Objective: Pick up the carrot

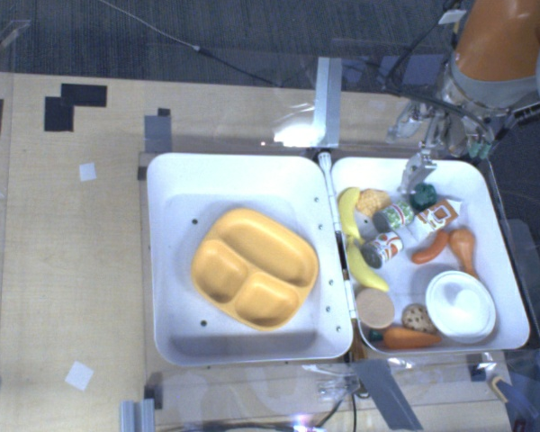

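Carrot: small orange tapered plastic carrot (411, 337) lying flat at right white bin's (508, 268) near edge | neighbours: speckled cookie (416, 315) and white round bowl (460, 303) just beside it | claw (420, 174): above bin's far side, well apart; spread of tips cannot be told | advice: descend squarely across carrot's middle, clear of bowl.

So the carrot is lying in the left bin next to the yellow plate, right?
Not quite. The carrot is lying in the right bin, at its near edge beside the cookie and the white bowl. The yellow plate sits by itself in the left bin. The camera view shows this.
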Tool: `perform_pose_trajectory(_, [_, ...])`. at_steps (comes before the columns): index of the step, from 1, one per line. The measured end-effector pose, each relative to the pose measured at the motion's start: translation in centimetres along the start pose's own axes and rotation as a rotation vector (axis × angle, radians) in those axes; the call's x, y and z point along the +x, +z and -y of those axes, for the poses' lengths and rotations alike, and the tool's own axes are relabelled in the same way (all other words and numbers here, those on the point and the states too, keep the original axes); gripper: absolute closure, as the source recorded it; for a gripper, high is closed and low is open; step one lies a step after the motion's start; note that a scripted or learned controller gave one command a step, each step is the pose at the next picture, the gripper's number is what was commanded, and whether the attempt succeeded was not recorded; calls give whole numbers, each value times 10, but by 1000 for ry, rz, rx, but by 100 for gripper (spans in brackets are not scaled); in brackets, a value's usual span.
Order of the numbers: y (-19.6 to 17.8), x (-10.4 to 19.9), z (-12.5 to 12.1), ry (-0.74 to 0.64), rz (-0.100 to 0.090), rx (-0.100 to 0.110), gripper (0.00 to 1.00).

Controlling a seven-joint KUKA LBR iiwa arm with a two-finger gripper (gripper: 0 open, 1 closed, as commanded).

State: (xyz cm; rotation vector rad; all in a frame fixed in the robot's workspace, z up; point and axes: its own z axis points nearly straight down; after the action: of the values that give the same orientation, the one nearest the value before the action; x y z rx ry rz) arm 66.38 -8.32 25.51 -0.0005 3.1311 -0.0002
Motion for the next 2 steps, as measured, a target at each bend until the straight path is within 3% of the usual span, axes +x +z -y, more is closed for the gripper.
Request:
perform_pose_trajectory(1, [66, 106, 70, 524, -5, 3, 0])
perform_pose_trajectory(2, [160, 164, 116, 726, -5, 4, 0])
